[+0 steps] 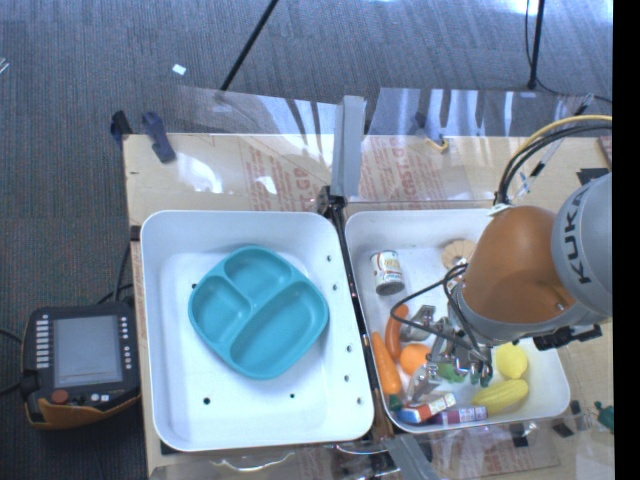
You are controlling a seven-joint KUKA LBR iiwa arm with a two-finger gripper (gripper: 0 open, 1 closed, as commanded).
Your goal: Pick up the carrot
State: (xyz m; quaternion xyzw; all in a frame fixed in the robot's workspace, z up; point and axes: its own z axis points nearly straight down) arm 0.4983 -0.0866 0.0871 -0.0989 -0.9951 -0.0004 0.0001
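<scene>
Looking down, we see our gripper [437, 363] low in the right bin [357, 268], just at three o'clock of the carrot [385, 365], which lies along that bin's left wall. Whether our fingers are parted or closed we cannot tell. A teal divided plate [258, 311] sits in the left bin [160, 268].

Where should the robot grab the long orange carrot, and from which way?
Probably around the middle of the carrot, coming straight down from above. It lies flat and thin along the left wall of the right bin, so closing across its narrow width looks easiest. The wall and an orange object crowd its sides.
</scene>
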